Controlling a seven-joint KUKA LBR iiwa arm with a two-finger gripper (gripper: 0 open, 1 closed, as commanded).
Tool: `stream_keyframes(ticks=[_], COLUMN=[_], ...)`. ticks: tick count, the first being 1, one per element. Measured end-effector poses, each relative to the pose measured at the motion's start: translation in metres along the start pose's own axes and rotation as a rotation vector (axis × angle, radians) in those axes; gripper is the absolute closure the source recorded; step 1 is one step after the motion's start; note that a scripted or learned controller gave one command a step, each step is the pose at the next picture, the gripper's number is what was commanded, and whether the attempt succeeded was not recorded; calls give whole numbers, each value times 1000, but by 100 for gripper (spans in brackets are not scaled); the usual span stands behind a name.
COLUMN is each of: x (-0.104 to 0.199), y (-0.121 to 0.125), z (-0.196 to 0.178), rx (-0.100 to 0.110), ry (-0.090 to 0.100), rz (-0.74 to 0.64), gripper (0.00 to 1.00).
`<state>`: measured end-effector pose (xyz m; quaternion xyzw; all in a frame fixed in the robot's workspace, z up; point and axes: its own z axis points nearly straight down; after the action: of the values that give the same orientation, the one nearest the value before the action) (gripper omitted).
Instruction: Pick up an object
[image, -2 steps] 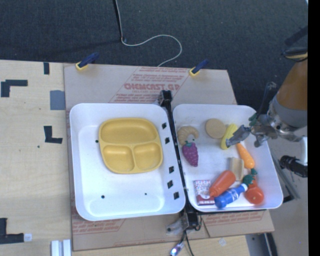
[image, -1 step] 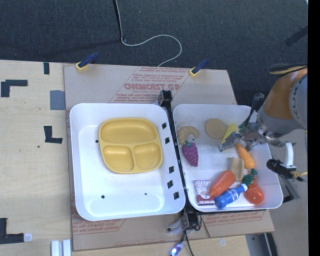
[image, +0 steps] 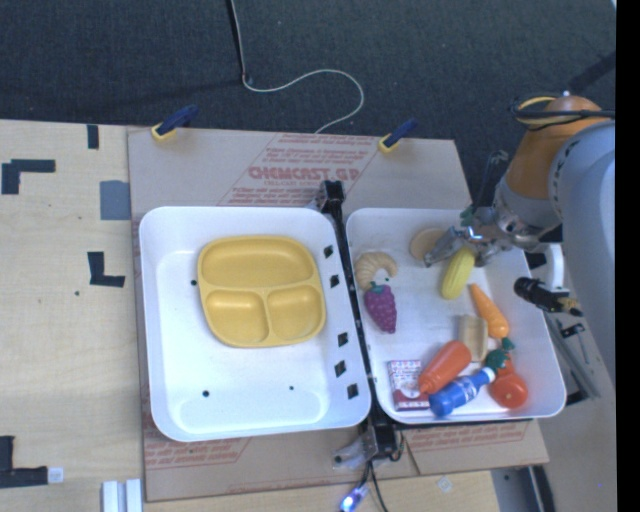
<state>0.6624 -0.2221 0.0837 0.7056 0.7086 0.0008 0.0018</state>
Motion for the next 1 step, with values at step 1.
stream_keyframes(ticks=[1], x=[-1], y=[-2], z=[-12], rx=[3], ry=[-2], rz=[1], gripper=[100])
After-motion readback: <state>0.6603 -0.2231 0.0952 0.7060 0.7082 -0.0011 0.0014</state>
